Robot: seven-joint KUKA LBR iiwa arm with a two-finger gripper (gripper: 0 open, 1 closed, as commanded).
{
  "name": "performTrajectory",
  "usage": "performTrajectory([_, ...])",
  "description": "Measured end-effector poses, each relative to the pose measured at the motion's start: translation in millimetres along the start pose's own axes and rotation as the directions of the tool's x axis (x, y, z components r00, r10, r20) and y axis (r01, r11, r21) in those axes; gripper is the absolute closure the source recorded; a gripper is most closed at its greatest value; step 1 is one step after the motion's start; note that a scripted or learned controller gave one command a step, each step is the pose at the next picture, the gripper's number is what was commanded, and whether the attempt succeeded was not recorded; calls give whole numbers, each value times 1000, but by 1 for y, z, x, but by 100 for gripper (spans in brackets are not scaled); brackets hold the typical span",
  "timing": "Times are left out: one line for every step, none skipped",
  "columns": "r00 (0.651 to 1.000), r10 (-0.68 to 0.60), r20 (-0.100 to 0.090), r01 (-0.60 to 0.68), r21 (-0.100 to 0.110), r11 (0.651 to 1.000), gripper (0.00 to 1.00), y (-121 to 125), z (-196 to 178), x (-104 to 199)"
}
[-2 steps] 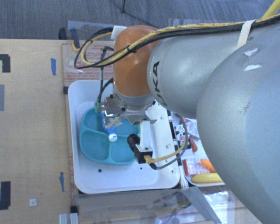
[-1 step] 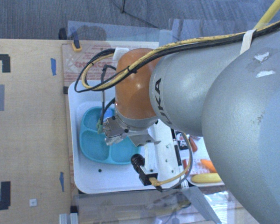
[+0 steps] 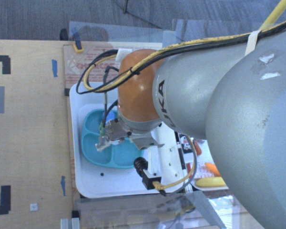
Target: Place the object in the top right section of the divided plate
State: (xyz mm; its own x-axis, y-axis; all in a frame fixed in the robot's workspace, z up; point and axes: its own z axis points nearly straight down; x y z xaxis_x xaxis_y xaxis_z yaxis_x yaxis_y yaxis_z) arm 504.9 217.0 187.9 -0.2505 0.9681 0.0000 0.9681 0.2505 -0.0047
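One arm (image 3: 219, 94) fills the near right, its hand (image 3: 105, 140) low over the blue divided plate (image 3: 93, 132) in the white bin (image 3: 86, 185) on the bench (image 3: 28, 128); grip state and object can't be told, so placement looks underway, unconfirmed.

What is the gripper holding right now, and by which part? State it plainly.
It cannot be told. The gripper hangs over the blue divided plate in the white bin, and the arm hides whatever may be under it.
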Motion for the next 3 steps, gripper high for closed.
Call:
performTrajectory([1000, 4, 0, -4, 2, 1000, 100, 0, -9, -2])
performTrajectory([1000, 4, 0, -4, 2, 1000, 0, 0, -9, -2])
performTrajectory([1000, 8, -1, -8, 5, 1000, 100, 0, -17, -3])
